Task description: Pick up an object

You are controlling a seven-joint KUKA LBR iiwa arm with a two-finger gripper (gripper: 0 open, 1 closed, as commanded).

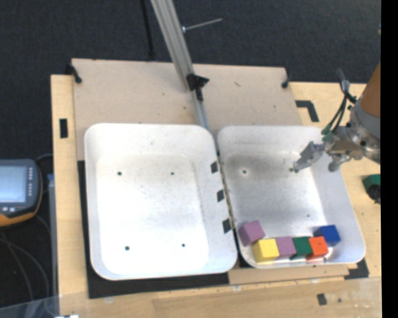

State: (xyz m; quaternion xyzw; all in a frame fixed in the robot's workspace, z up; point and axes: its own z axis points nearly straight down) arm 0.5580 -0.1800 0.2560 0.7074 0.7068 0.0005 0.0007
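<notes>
the blocks are all bunched along the near edge of the right shallow white bin: a lilac cube sitting a little apart, then a yellow cube, a second purple cube, a green block, an orange-red block and a blue cube, touching or nearly so in a row against the rim. my guess is they've slid there because the bin floor dips toward its walls, which makes them a tight cluster to get fingers around.

the grey two-finger gripper hangs over the far right part of that bin, well apart from the cubes, with nothing between its fingers; one finger juts left, another points down, so it reads as spread wide. the grasp is not yet begun.

the left shallow white bin sits just beside, sharing a clipped divide. both rest on a pale wooden bench, a slanted aluminium pole rising behind, dark carpet around, and an orange-trimmed handheld pendant at the left.
</notes>
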